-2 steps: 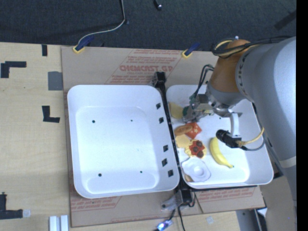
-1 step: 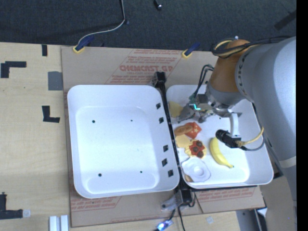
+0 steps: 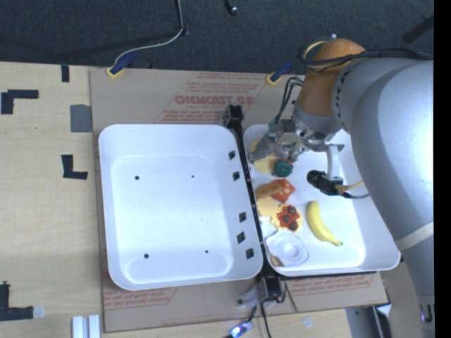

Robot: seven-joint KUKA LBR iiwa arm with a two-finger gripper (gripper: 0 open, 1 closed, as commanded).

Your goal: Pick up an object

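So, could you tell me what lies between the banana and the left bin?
In the camera view, a pizza-like toy lies between the banana and the left bin.

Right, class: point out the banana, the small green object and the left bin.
banana (image 3: pixel 323 224), camera view, middle of its curve
small green object (image 3: pixel 283 167), camera view, its top
left bin (image 3: pixel 169 210), camera view, bare floor

Glossy white plastic bins (image 3: pixel 169 146)
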